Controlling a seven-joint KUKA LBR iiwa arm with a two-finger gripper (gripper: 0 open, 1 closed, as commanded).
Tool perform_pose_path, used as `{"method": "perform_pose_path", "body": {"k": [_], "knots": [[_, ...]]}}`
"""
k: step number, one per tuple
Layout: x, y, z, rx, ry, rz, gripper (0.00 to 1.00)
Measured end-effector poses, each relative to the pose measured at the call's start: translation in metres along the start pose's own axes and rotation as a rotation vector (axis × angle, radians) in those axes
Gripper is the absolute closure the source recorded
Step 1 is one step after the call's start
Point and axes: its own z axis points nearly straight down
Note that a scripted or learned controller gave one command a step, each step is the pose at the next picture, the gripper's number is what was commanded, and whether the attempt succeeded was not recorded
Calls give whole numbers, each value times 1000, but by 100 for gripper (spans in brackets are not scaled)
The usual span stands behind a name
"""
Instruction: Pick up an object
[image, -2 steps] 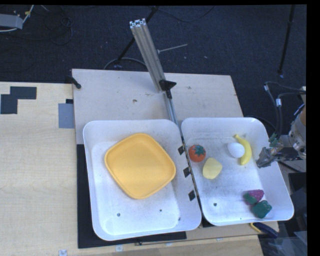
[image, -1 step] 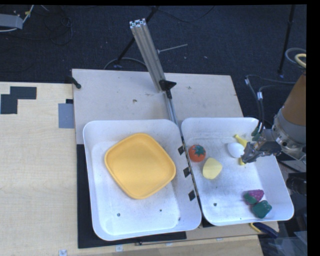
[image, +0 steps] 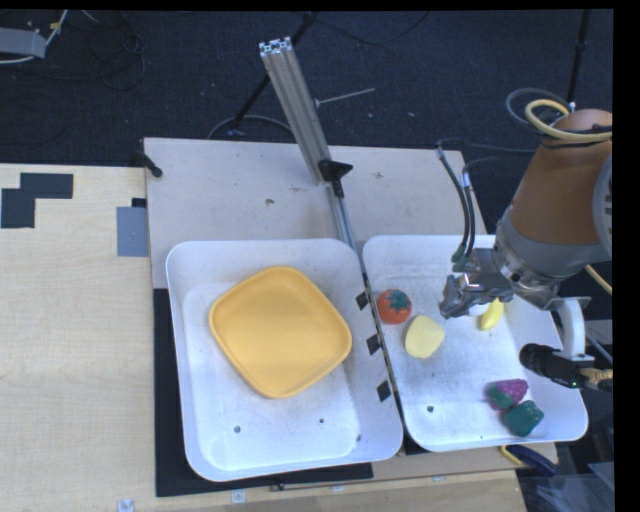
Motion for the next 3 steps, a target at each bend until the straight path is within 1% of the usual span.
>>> {"method": "perform_pose_path", "body": {"k": [1,2,3], "knots": [[42,14,13,0,0,2,100],[89,33,26,1,0,2,100],[142,48,36,0,0,1,100]]}}
